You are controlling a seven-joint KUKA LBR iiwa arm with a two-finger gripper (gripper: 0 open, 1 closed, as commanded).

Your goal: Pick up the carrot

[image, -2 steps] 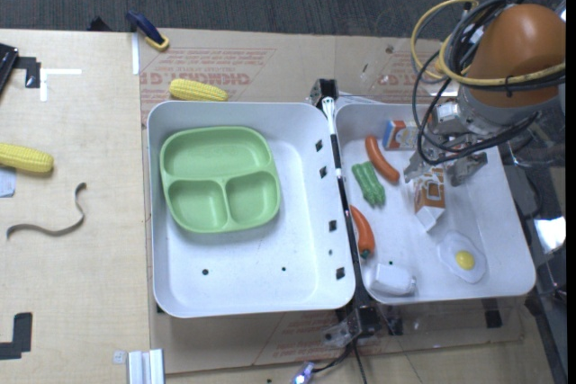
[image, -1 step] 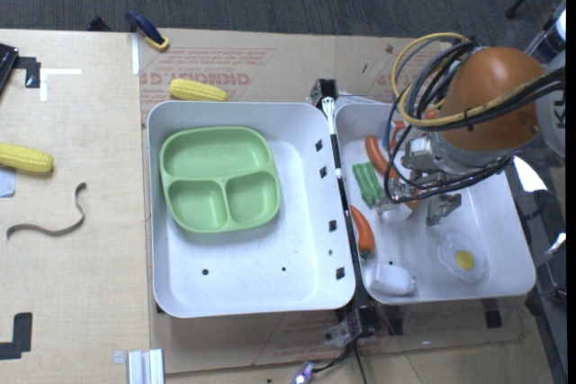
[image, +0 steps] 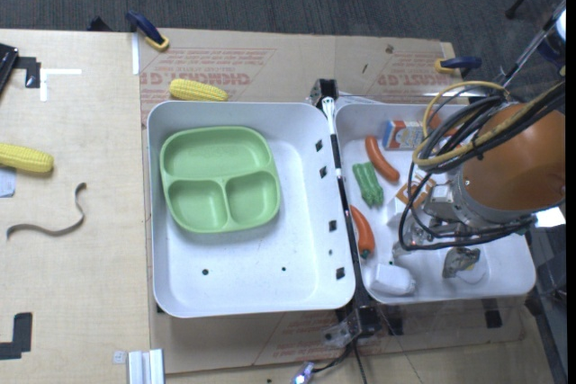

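Camera view looks down on the desk (image: 72,283) with two white bins side by side. Reaching in from the right, the grey arm (image: 517,162) with its orange band hangs over the right bin (image: 513,279), its wrist bent downward and wrapped in loops of black and yellow cable (image: 450,126). Below the wrist the gripper (image: 461,263) points down near the front of that bin, and whether it is apart or together cannot be told from this angle; nothing can be seen between its tips. The carrot (image: 363,229) lies in the same bin close to the left wall, slanted, well to the left of the gripper and apart from it. Just behind it sits a green bean pod (image: 368,183), and beside that a longer orange-red sausage shape (image: 382,159). A small blue and white packet (image: 397,135) rests toward the back of the bin, and a white rounded object (image: 393,281) lies at the front, between the carrot and the gripper. The left bin (image: 252,279) holds a green divided plate (image: 219,178). Outside the bins, one corn cob (image: 197,90) lies on the cardboard behind the left bin and another corn cob (image: 25,159) on the desk at the far left.
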